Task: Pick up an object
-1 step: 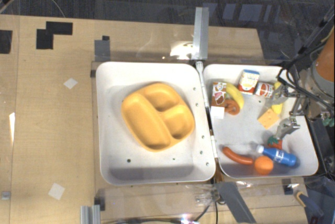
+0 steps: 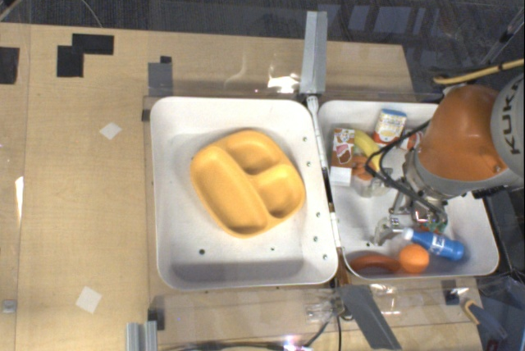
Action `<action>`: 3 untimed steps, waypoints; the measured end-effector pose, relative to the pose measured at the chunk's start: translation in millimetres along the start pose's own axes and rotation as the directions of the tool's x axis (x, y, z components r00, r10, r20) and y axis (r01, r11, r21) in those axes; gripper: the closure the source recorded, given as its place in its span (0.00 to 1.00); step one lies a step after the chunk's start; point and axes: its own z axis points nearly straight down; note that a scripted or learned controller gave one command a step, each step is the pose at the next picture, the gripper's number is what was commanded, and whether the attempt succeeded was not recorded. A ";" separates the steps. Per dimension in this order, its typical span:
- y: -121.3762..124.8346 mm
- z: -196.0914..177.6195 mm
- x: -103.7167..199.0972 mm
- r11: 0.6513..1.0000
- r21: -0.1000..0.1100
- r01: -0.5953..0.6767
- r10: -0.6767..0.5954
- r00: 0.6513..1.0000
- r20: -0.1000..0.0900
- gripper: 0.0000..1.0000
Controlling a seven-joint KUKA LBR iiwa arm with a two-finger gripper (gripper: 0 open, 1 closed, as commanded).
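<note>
Orange band (image 2: 463,136) hides much; claw (image 2: 392,228) (state unclear) nears blue bottle (image 2: 439,244), light, slick, best gripped mid-body.

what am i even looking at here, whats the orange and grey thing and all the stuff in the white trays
One camera looks down from above on a wooden bench with two shallow white bins. The orange and grey shape is a robot arm reaching in from the right; its gripper hangs over the right bin, low among the items. That bin holds small things: a blue bottle, an orange ball, a reddish-brown piece, little packets. The left bin holds a yellow divided tray. Nothing is visibly held.
</note>
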 end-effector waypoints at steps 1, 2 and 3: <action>-63.8 -15.5 -54.2 0.998 0.002 0.062 -0.062 0.998 -0.002 0.00; -27.2 6.2 -118.8 0.990 -0.001 -0.144 0.144 0.990 -0.002 0.00; -42.3 -37.2 -121.3 0.962 0.000 -0.273 0.273 0.962 0.000 0.00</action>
